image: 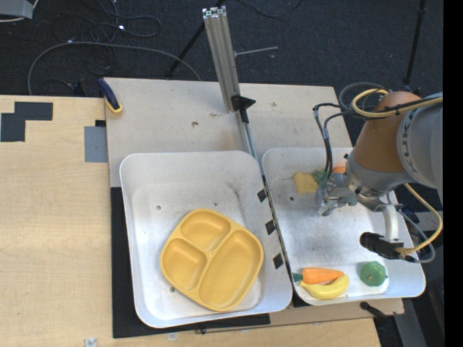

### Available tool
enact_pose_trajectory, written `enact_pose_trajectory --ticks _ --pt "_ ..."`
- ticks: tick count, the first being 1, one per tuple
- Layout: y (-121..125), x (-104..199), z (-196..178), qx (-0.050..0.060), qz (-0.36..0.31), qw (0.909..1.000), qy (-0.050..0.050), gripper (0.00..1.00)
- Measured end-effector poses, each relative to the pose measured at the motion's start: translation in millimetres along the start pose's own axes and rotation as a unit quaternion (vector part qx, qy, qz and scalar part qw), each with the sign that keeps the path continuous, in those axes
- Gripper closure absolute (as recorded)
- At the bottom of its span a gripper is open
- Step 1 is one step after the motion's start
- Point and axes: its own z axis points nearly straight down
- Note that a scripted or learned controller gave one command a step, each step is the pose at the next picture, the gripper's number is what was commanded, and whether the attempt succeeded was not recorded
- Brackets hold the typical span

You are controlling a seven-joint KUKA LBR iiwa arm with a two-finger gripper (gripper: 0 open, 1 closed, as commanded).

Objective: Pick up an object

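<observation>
On the worktop (pixel 173 114), two shallow white bins are seen side by side. The left bin (pixel 145 186) carries a yellow divided tray (pixel 211 259), which lies flat toward the near side, three compartments being visible in it. The right bin (pixel 318 237) carries several small items. A pale yellow block (pixel 305 183) lies near the far left corner, with a small green and orange item (pixel 329 173) just beside it, too small and too much hidden by cables to be identified. Along the near edge a banana (pixel 327 288) is noted with a carrot (pixel 321 275) touching its far side, and a green round fruit (pixel 372 273), possibly a lime, well apart to the right of them.

The arm (pixel 394 147) is seen reaching in from the right, its orange band above the wrist, with cables looped around it. The gripper (pixel 334 202) is positioned low over the far half of the right bin, just beside the pale yellow block. Whether its parts stand apart or together cannot be told from this angle, and nothing is seen held in it. A black fitting (pixel 383 244) is noted below the wrist, over the right side of the bin. An upright aluminium post (pixel 223 56) stands behind the bins, and a dividing strip (pixel 269 215) runs between them.
</observation>
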Motion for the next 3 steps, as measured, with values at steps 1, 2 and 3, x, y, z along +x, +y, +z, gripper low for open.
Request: enact_pose_trajectory --ticks 1,2,3 --pt "5 -5 -44 -0.003 -0.001 1.0000 -0.001 1.00" --pt "2 -8 -107 -0.004 -0.002 1.0000 -0.001 1.00" --pt "4 -2 -152 -0.003 -0.002 1.0000 -0.001 1.00"
